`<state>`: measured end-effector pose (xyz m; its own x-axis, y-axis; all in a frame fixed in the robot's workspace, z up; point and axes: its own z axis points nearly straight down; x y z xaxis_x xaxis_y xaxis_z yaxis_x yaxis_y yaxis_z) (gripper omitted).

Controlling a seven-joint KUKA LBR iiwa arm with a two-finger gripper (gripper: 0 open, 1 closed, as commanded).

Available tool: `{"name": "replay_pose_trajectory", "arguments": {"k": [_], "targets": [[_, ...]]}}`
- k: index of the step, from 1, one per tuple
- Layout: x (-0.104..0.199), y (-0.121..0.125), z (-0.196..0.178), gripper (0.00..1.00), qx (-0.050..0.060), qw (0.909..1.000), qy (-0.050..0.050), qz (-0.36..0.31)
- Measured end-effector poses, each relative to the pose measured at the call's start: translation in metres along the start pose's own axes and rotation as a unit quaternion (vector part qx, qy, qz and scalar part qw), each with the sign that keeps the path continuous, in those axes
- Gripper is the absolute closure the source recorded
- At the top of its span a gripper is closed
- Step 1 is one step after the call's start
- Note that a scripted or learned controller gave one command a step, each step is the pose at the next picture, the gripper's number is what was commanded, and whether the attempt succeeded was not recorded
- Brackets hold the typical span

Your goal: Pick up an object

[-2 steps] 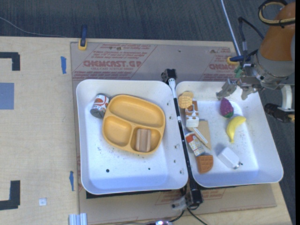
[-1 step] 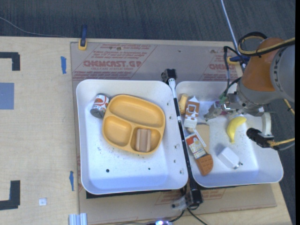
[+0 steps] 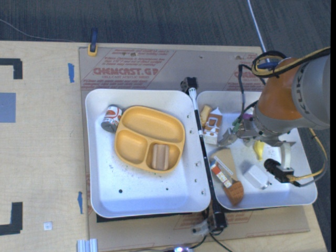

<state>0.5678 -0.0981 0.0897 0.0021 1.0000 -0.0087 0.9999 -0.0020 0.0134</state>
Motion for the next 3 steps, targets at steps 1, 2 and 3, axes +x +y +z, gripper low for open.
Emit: {"name": "replay_pose_trajectory", "arguments": {"k": [1, 2, 3], "targets": [[-0.002, 0.002, -0.011, 1.00, -0.003, 1.0000, -0.002, 0.001], [-0.002, 0.002, -0.011, 0.00, -0.003, 1.0000, -0.002, 0.001], [0.004, -0.029, -0.001, 0.00, -0.003, 1.0000, 0.001, -0.001]]}}
